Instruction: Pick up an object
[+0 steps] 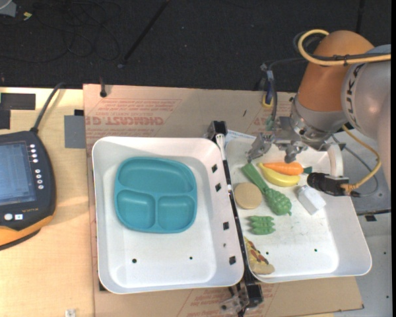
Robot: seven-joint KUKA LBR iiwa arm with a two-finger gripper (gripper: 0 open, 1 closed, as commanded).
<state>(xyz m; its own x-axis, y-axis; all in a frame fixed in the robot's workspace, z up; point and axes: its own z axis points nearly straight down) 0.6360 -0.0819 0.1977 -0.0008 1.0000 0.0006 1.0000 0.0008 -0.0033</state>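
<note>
Wooden table (26, 269) with a big sheet of cardboard (152, 107) on it, dark floor and cables behind. On the cardboard sit two shallow white bins side by side. Left bin (119, 256) has a teal divided plate (156, 194) lying flat in its upper half. Right bin (330, 256) has all the small stuff crowded toward its upper left.

Grey arm with the orange band (330, 65) comes in from the right and hangs over the far edge of the right bin. Its tool (275, 149) is pointing down just above the toy food, fingers spread fairly wide, nothing between them as far as I can see.

Right under the tool is an orange carrot (284, 168) resting on a yellow banana (282, 178). Beside those, a long green veggie (267, 190) runs diagonally, with a round tan disc (247, 195) touching its left side. Below that is a small green leafy piece (262, 225). A white block (309, 199) sits right of the banana, and some brownish item (259, 259) lies at the bin's lower left corner. Black tablet-like pendant (16, 177) sits off on the far left of the table.
</note>
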